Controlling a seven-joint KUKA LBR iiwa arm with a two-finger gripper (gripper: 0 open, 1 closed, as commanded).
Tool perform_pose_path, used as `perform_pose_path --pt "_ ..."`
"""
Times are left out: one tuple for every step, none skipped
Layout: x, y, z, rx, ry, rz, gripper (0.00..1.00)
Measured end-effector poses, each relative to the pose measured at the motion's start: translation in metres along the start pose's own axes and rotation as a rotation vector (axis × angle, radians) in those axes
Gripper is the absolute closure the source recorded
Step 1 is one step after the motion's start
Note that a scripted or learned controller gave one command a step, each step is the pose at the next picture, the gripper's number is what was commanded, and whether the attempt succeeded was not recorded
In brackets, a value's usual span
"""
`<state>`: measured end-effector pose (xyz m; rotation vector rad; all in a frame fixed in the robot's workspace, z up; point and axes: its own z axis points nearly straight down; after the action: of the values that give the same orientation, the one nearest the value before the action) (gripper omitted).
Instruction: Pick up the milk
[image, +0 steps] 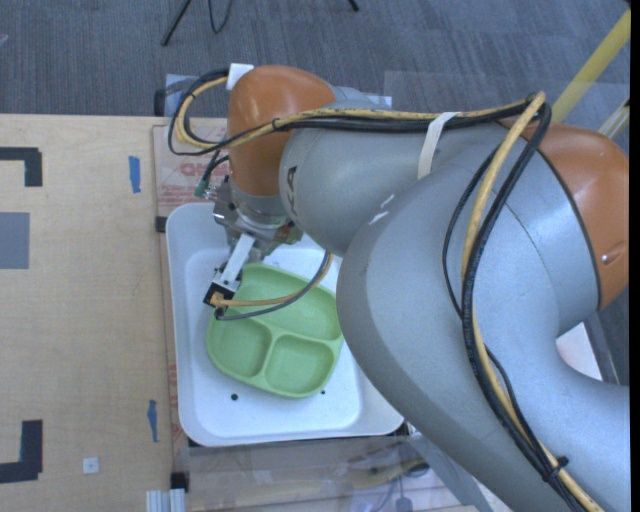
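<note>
camera view | green tray (285, 350) in bin (200, 400) | bare floor left | arm (400, 200) covers right

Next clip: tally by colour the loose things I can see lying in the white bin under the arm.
Green divided plate: 1
Total seen in the white bin: 1

We see arm (480, 250) covering right side of white bin (190, 330) and upper right rim of green tray (290, 360); arm itself cut off at right edge; dark speck (234, 397) on bin floor too small for us to name
</note>
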<state>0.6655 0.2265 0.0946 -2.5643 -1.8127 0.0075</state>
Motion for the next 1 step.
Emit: perform_pose_path --pt "-0.0208 -0.0564 -0.0879 0.002 0.0 -0.084 1.0"
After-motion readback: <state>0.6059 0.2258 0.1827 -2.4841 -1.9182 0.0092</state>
